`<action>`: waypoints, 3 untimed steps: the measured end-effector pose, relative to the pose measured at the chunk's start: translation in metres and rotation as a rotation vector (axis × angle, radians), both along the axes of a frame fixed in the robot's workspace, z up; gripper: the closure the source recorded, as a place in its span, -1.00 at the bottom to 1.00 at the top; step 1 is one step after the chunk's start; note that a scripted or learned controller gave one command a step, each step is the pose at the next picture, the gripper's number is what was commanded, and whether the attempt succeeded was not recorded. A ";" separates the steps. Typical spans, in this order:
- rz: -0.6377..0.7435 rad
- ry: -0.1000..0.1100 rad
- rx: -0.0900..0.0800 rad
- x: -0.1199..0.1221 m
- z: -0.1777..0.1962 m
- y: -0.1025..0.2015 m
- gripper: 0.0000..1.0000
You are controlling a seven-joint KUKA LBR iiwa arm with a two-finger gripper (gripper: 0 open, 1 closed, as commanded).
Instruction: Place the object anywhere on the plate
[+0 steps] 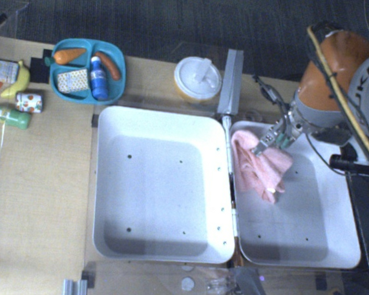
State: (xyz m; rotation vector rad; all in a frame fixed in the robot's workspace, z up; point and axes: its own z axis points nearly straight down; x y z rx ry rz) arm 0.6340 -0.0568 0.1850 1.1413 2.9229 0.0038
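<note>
I see the tool (267, 142) touching the pink cloth (259, 165), but I cannot tell its grip. The cloth's long axis trails from the tool toward the right bin's (305, 243) middle.

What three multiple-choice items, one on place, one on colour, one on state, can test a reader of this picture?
1. Where does the pink cloth lie?
A. left bin
B. right bin
C. bench

2. What colour is the divided tray at the upper left?
A. blue
B. red
C. white

3. How does the cloth lie?
A. folded flat
B. rolled up
C. crumpled

Key: 1 B, the cloth lies in the right bin, near its left wall, under the gripper. 2 A, its rim is blue. 3 C, it shows uneven folds.
</note>
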 end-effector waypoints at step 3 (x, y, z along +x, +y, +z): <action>0.745 0.000 -0.002 -0.017 0.033 0.096 1.00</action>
